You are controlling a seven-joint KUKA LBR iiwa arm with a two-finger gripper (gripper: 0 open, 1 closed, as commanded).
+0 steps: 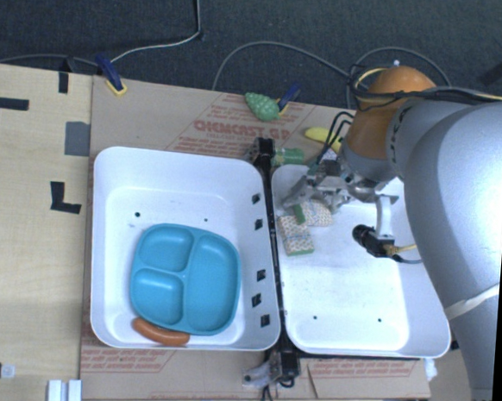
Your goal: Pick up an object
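My gripper (312, 194) reaches down into the back left corner of the right bin (355, 307), under the grey arm with the orange band (390, 85). It stands right over a small pile there: a tan patterned pad (297, 239), a second pale patterned piece (321, 215) and a small green item (299, 214). The gripper's tip touches or hovers just above the pile. I cannot see whether any of these pieces is held. In the left bin (123, 177) lie a blue divided plate (186, 278) and an orange sausage (161, 333).
On the cardboard behind the bins lie a green lumpy toy (262, 106) and a yellow object (318, 136). Blue clips (112, 75) hold the cardboard's back edge. A black divider (269, 249) runs between the bins. The arm's bulk covers the right bin's right side.
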